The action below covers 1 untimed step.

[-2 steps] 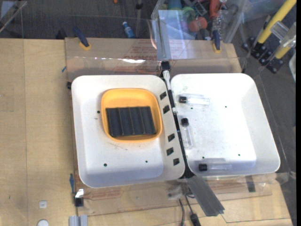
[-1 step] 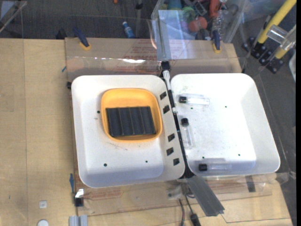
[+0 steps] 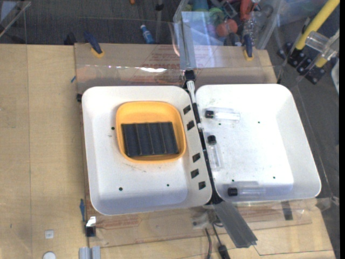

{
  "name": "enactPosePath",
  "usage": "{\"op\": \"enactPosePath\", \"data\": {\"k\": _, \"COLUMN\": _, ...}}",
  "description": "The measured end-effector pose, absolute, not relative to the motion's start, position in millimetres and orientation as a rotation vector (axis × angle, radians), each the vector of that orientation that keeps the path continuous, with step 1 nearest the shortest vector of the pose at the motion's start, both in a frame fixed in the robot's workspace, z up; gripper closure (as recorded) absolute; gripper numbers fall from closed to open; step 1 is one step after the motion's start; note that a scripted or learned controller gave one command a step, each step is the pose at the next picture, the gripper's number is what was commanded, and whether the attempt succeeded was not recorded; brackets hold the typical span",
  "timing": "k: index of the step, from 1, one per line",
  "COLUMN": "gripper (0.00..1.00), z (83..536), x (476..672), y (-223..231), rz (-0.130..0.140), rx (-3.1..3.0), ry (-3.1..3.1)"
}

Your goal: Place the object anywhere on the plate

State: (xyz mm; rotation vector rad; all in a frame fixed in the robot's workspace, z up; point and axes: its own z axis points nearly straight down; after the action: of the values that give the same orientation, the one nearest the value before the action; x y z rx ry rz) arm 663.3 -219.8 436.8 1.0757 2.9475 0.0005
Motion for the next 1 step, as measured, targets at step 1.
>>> {"op": "enactPosePath", "data": {"k": 1, "gripper": 1.0, "z": 437.2, "x": 660.0, "y": -221.2, "rz": 0.002, "rx": 0.55, "ry": 3.088}}
